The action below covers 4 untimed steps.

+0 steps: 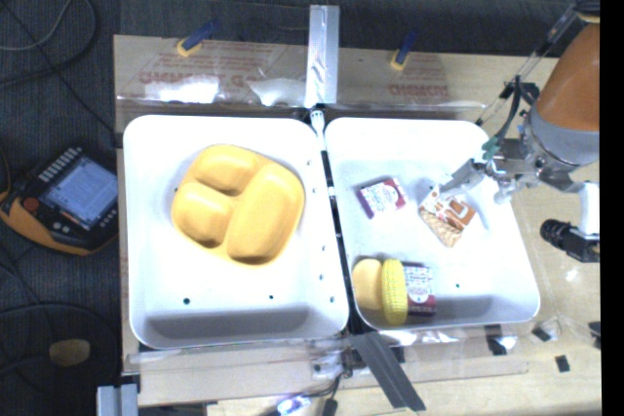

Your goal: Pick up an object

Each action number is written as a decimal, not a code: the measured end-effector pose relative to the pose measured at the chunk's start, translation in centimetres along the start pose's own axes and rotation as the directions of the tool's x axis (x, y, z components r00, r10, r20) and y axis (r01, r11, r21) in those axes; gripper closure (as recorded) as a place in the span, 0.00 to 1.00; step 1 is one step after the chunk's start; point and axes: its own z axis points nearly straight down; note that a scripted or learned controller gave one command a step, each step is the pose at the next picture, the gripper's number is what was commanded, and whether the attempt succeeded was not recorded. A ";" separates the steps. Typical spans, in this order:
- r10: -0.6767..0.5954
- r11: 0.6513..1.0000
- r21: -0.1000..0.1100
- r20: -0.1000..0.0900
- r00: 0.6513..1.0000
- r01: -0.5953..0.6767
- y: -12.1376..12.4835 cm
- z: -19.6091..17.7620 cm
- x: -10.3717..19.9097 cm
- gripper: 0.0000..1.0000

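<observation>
The right bin (507,258) holds a small red packet (380,198), an orange and white snack packet (447,217), a yellow round object (380,289) and a dark red packet (419,289) beside it. My gripper (476,185) hangs over the right bin's right side, just above and to the right of the snack packet. Its fingers look spread open with nothing between them. A large yellow lumpy object (239,203) lies in the left bin (156,297).
The grey and orange arm (570,102) reaches in over the bench's right edge. A metal strip (323,54) stands behind the wall between the bins. A handheld controller (63,200) lies on the floor at the left.
</observation>
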 end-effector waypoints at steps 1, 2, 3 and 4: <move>-0.016 1.000 0.000 -0.001 1.000 0.016 1.4 7.4 -2.8 0.00; -0.174 0.985 -0.010 0.000 0.985 0.174 3.2 11.5 -1.6 0.00; -0.177 0.984 -0.016 -0.001 0.984 0.177 3.4 10.7 -1.4 1.00; 0.045 0.999 -0.006 0.000 0.999 -0.045 8.0 11.4 3.9 1.00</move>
